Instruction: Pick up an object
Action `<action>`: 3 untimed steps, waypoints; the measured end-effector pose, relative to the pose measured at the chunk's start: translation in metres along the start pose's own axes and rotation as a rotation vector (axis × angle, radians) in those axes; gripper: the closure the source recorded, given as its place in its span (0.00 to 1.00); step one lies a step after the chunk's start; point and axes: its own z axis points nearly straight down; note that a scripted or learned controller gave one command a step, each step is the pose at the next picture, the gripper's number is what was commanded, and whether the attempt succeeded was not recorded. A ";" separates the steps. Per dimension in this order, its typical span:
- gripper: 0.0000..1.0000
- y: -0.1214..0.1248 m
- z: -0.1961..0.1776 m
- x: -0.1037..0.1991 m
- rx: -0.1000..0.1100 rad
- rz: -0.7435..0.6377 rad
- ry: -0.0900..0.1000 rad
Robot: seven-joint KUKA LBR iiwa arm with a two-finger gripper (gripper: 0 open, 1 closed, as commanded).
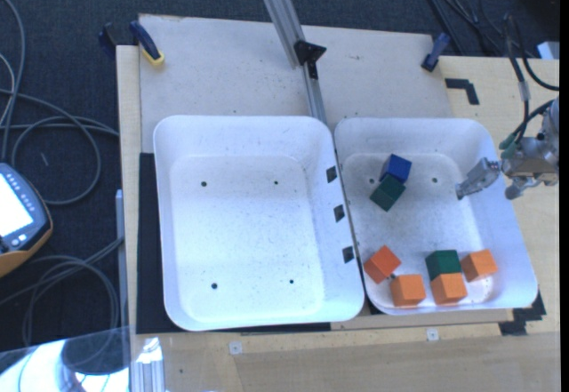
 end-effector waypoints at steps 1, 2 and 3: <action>0.00 0.041 0.076 0.027 0.008 -0.003 0.003; 0.00 0.060 0.140 0.042 -0.011 0.001 -0.002; 0.00 0.053 0.117 0.034 -0.003 0.001 -0.002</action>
